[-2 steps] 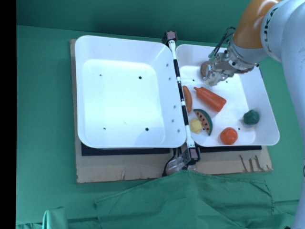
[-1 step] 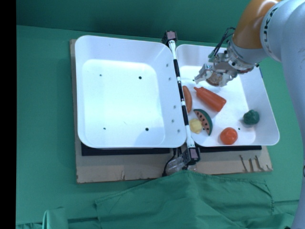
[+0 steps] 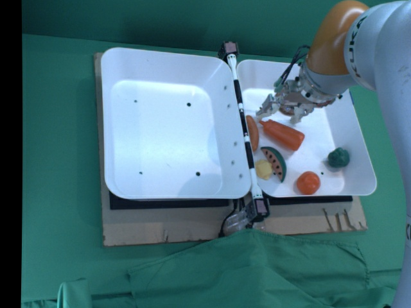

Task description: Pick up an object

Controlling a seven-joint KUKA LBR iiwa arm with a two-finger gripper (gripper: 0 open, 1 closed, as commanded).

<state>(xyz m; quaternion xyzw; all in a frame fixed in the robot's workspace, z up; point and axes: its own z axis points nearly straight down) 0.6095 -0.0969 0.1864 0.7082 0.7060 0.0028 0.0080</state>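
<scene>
Two shallow white bins are seen side by side on the surface (image 3: pixel 58 140), which is covered in green cloth. The left bin (image 3: pixel 167 124) and the right bin (image 3: pixel 353 165) are divided by a black-and-white bar (image 3: pixel 243 127). Six objects are counted in the right bin: one orange bottle (image 3: pixel 282 135) near the middle, one orange sausage-shaped piece (image 3: pixel 252 132) against the left wall, one watermelon slice (image 3: pixel 275 162), one small yellow piece (image 3: pixel 264 169) just beside it, one orange round fruit (image 3: pixel 307 183) toward the near edge, and one dark green piece (image 3: pixel 338 157) at the right. One tool (image 3: pixel 281 111) is held over the far end of the bottle; its fingers are spread and released, and nothing is seen between them.
</scene>
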